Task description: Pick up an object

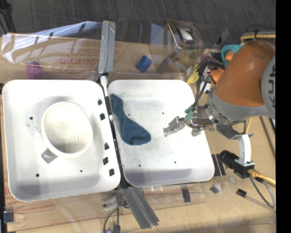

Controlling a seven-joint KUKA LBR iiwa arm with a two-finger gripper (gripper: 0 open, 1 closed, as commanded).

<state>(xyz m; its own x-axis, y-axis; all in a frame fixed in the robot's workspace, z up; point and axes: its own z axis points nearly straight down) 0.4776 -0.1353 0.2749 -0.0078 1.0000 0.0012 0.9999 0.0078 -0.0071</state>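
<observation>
1. Right bin (136, 171): shallow white tray, taken as the landmark for every entry below.
2. Blue cloth (128, 124): the likely pick; crumpled, lying on the right bin's floor at its left side, one end running up along the left wall.
3. Gripper (172, 126): over the right bin's right half, well apart from the cloth; nothing shows between its fingers; whether they are apart or together cannot be told.
4. White bowl (68, 127): upturned in the tray left of the right bin; small grey piece (48, 155) touching its lower edge.
5. Risk: a descent from here would likely meet bare floor.
6. Risk: the cloth is soft and near the wall; a pinch may catch one fold and slip, or a finger may strike the rim.
</observation>
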